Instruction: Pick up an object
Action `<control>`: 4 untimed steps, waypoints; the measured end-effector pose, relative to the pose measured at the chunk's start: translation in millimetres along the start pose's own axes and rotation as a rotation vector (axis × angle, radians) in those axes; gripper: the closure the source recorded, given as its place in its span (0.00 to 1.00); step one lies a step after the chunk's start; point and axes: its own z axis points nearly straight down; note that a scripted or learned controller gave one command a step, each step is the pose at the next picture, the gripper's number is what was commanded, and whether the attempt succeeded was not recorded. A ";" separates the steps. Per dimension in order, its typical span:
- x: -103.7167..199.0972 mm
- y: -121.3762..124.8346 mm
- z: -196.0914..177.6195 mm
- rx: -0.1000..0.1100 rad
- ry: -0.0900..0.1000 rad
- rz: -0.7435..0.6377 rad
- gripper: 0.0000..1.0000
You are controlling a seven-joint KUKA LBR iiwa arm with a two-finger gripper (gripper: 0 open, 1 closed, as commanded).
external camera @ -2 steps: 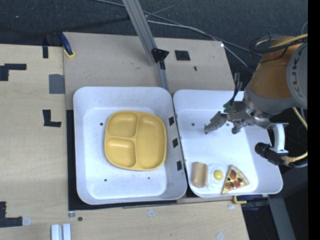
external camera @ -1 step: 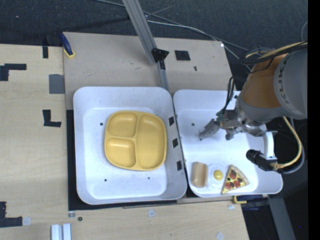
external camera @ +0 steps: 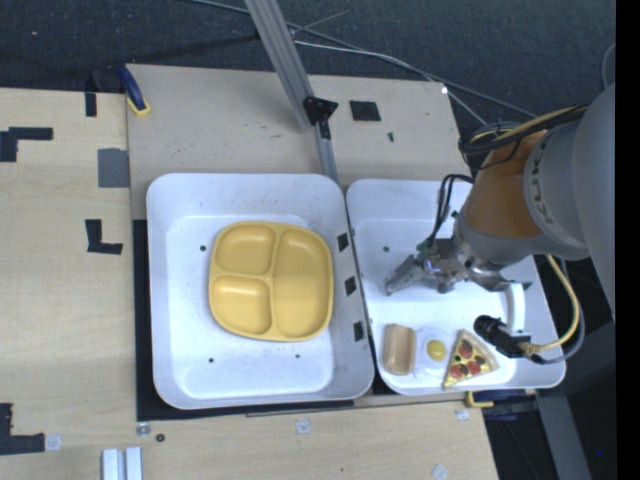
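Two shallow white bins sit side by side on the wooden bench; the left bin [external camera: 170,268] holds a yellow divided plate [external camera: 271,279] with three compartments, lying flat near its middle. The right bin [external camera: 395,208] holds three small toy foods along its near edge — a tan hot-dog bun [external camera: 399,349] at the left, a fried egg [external camera: 435,349] just beside it, and a pizza slice [external camera: 469,358] with red topping to the right of the egg; the three lie close together, the egg between the other two.

The arm reaches in from the right, its orange band [external camera: 505,198] above the wrist; the gripper [external camera: 400,280] hangs low over the middle of the right bin, pointing toward the divider between the bins. Its grey fingers [external camera: 405,273] look spread slightly apart with nothing between them, and they sit well clear of the bun, above and behind the row of foods. A black cable [external camera: 445,203] loops along the wrist; a yellow cable [external camera: 570,303] curves down the arm's far side toward the bin's right corner. A grey metal bar [external camera: 285,53] slants down from the top to the gap between the bins.
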 end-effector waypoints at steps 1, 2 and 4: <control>0.1 0.3 -12.7 -0.001 0.000 -0.001 1.00; 4.6 -7.1 -58.6 -0.004 0.001 0.000 1.00; 11.1 -14.6 -124.6 -0.004 0.001 0.000 1.00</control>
